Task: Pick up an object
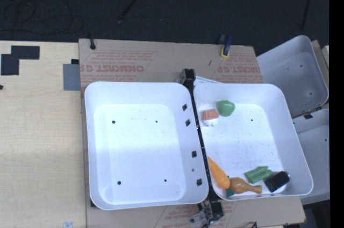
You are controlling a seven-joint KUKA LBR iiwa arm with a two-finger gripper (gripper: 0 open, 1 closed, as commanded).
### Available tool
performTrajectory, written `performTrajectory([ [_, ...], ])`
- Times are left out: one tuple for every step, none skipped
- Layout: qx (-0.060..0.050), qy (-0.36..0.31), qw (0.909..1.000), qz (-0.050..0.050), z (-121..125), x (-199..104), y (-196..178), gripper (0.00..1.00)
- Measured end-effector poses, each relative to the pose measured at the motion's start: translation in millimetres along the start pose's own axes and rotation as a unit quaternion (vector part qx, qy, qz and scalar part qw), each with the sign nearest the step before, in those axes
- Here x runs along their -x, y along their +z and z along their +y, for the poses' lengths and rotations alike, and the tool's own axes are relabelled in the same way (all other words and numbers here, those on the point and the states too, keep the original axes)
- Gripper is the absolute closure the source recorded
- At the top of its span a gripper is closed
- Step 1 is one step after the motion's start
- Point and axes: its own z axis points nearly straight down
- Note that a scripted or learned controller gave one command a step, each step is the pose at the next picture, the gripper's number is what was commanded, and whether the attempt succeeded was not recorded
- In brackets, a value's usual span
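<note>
Tool: state cannot be told.
Right bin [288, 114], near edge, from right to left: black block [277, 181]; green ridged piece [257, 173] just beside it; tan gourd-shaped item [244, 185]; orange carrot [218, 171] by the dividing wall.
Right bin, far left corner: green round item [226, 108] beside a pink-and-white block [209, 114].
Left bin [88, 141] adjoins.
Both bins sit on a cardboard sheet [161, 63] on the worktop [37, 130].

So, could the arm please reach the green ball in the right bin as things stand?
Probably yes: the green ball lies open from above, with only a small pink-and-white piece close beside it on the left.
</note>
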Motion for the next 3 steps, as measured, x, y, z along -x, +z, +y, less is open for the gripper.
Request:
performTrajectory([
  [0.000,0.000,1.0000,0.000,-0.1,-5.7,0.1,1.00],
  [-0.002,0.001,1.0000,0.000,-0.1,11.1,63.3,1.00],
  [0.004,-0.001,1.0000,-0.001,0.3,-24.0,-3.8,1.00],
])
